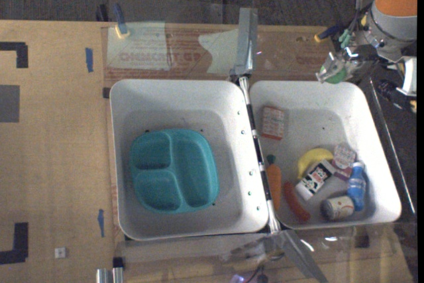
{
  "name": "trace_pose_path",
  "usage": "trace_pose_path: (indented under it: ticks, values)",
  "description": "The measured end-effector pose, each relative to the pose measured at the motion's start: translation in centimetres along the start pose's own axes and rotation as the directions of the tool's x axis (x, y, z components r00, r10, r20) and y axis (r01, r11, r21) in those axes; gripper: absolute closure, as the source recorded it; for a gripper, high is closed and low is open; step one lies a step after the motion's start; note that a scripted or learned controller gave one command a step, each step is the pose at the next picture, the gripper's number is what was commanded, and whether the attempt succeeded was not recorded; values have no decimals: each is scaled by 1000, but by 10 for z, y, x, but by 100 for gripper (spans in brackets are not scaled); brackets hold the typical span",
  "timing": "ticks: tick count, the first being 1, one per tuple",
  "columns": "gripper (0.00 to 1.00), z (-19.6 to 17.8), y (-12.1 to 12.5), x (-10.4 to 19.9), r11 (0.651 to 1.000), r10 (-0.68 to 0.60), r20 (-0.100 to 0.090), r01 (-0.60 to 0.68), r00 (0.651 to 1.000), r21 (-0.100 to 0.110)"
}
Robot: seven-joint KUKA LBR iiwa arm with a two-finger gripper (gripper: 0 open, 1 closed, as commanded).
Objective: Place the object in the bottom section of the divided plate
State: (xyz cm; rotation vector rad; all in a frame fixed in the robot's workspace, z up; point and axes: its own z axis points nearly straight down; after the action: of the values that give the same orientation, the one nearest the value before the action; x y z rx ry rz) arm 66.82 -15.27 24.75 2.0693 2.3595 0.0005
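Claw (333, 69) hangs over the right bin's (371, 109) far rim with something pale green at its tip; whether it grips this I cannot tell. Far to its left and nearer the camera, the teal divided plate (173, 170) lies flat in the left bin (126, 116), its compartments bare. Below the claw, toy foods (324, 182) lie clustered.

plate (173, 170): teal plastic, smooth, slight sheen
bins (179, 93): white plastic, matt
bench (53, 142): tan board, matt (looks like cardboard or fibreboard)
divider (244, 43): grey metal, brushed
can (337, 207): metal, glossy ends
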Motion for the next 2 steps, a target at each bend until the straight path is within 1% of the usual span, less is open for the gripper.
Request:
trace_pose_path:
  ticks: [1, 2]
  values:
    - [100, 10, 2, 94, 973, -229, -3, 229, 973, 1]
    - [100, 36, -12, 164, 914, -406, -3, 406, 914, 0]
